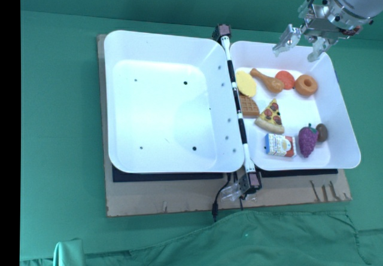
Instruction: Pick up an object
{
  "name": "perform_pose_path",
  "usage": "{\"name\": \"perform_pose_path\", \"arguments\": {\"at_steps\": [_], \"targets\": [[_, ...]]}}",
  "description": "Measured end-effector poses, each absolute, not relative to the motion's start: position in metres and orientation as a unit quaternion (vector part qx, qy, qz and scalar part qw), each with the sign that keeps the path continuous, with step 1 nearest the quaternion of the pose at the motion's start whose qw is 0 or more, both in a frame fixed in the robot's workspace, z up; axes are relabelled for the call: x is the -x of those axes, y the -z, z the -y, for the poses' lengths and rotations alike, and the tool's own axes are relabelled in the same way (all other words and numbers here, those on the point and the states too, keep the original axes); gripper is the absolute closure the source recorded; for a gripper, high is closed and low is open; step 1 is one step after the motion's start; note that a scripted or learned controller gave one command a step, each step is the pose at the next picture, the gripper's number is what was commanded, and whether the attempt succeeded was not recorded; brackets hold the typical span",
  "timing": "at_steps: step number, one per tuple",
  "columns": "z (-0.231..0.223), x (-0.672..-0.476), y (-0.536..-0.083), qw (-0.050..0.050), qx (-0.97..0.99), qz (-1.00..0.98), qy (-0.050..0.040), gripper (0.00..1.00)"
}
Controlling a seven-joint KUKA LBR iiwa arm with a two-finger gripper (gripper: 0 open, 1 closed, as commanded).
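Hovering over the back edge of the right bin (344,139), the pincer (304,45) has its two fingers spread apart with nothing between them, so no grab yet. All the candidates sit in that right bin; the left bin (119,49) just shows a few dark specks.

If I were calling it, I'd go for the donut (306,85), since it's nearest the pincer and has a bit of free space on its right. Come straight down, centre the fingers across it, and stay off the red piece (285,79) just beside it and the bin wall.

Count, one of each: yellow lemon-ish thing (245,83), drumstick (266,81), red piece, donut, waffle (248,106), pizza slice (270,116), small carton (280,145), purple grapes (307,140), little brown thing (322,132) touching the grapes. Nine toys, two bins, all on the green worktop (60,139).
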State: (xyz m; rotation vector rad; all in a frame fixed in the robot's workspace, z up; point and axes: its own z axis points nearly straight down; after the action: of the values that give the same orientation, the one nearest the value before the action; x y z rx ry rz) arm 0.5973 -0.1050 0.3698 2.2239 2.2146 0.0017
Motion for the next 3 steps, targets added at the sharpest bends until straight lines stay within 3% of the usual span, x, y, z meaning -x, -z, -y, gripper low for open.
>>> {"name": "perform_pose_path", "arguments": {"at_steps": [1, 3], "targets": [[0.105, -0.597, -0.370, 0.002, -0.709, -0.706, -0.0006, 0.00], [0.112, -0.603, -0.279, 0.000, -0.709, -0.705, 0.0009, 0.00]]}}
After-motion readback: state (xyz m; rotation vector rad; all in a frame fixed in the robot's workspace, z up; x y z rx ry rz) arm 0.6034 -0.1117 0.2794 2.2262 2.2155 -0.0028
